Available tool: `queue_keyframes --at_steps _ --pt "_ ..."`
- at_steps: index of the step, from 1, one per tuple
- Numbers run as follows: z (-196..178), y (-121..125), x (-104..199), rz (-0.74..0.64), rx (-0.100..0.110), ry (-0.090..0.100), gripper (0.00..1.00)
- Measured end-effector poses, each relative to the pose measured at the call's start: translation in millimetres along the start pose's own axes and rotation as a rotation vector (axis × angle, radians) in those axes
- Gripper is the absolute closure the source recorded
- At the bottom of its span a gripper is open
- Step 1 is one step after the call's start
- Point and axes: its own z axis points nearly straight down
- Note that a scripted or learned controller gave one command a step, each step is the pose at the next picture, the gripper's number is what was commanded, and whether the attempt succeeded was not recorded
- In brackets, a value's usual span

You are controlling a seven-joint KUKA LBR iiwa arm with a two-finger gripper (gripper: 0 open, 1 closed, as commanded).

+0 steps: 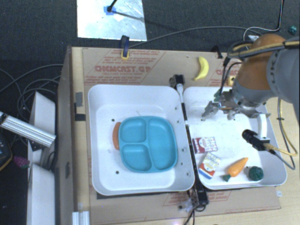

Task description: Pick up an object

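Observation:
My gripper (220, 112) hangs over the far part of the right bin (276, 170), its fingers spread open with nothing between them. Nearer the front of that bin lie a red and white box (205, 145), a small packet (210, 164), an orange carrot (236, 167) and a dark green round item (255, 173). All of them sit apart from the gripper, below it in the camera view.
The left bin (101, 102) holds a blue divided plate (147, 143) with an orange sausage-like item (115, 135) tucked at its left edge. A yellow banana (202, 68) lies on the cardboard behind the bins. A black cabled part (253, 138) juts over the right bin's right side.

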Motion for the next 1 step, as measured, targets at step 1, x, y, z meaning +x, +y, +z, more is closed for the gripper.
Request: queue_keyframes --at_steps 1 --pt "-11.3 1.3 1.2 -0.003 -0.003 0.001 1.0"
